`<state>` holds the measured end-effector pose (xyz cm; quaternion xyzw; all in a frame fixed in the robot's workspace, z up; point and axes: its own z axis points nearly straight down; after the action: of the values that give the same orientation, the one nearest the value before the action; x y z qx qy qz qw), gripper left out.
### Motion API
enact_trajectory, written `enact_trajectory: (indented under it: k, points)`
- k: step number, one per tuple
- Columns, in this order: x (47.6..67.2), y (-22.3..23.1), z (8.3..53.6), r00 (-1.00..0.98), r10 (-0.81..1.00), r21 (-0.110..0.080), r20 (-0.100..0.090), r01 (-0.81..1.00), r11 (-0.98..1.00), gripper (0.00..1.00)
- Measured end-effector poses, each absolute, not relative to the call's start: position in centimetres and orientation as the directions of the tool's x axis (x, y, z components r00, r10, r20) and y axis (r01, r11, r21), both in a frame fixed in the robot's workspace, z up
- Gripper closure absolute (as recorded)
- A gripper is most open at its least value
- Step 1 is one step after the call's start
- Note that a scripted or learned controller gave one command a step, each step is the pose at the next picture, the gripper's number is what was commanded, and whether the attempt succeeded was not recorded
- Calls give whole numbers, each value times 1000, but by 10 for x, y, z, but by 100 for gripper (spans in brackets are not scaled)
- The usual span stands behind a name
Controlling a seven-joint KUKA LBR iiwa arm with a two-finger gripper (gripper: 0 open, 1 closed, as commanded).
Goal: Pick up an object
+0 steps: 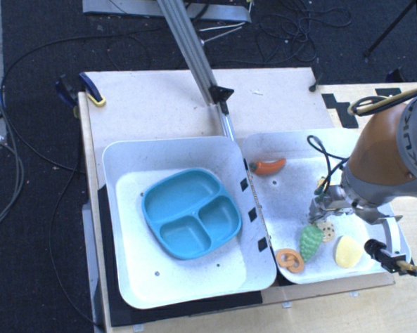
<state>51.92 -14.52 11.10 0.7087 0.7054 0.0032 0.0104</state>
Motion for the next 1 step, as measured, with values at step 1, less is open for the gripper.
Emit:
enact_trajectory:
  k: [1]
  points:
    - [530, -147, 169, -3, 1000, 6, -2, 1000, 3, 100]
